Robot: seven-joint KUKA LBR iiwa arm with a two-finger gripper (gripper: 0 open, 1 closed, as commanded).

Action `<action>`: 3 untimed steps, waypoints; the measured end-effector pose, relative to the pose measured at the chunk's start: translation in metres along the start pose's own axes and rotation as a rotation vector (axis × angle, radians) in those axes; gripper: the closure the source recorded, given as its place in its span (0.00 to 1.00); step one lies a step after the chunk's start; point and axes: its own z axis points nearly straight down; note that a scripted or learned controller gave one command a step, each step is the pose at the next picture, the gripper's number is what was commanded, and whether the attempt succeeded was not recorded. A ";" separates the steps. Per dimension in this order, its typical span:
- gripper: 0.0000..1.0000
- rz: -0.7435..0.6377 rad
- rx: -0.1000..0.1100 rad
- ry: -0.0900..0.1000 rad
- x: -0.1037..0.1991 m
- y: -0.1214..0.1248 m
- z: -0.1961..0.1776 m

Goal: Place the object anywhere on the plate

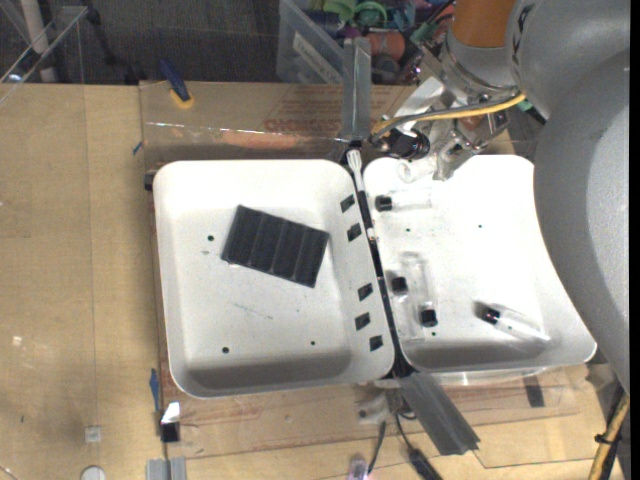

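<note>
Camera view shows one dark ribbed rectangular plate (275, 245) lying flat and slightly tilted in the left bin (190, 358), toward the upper middle of that bin, clear of its walls. Which thing counts as the object to be placed is hard to tell; the right bin (520, 183) holds several small clear pieces with black tips. Four can be counted: one near the upper left of that bin (384, 202), two close together in its lower left (398, 283) (428, 316), and one lying toward its lower right (500, 318). All of them rest on the bin floor, well apart from the plate.

The two white bins sit side by side, touching along a central divider (362, 268) that carries a row of small black tabs.

The gripper (440, 146) hangs over the upper edge of the right bin, in the upper middle of the frame, among cables and a black fitting. Whether it is open or closed, and whether it grips anything, cannot be made out. The grey arm (590, 118) with its orange band (490, 3) fills the upper right.

Behind the bins, at the top of the frame, stands one clear crate of coloured items (365, 8). The wooden bench (70, 268) spreads out on the left.
</note>
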 end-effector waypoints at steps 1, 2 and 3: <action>1.00 0.296 -0.003 0.007 -0.004 0.004 -0.048; 1.00 0.230 -0.003 0.006 0.002 -0.004 -0.062; 1.00 0.201 -0.002 0.002 -0.002 -0.004 -0.056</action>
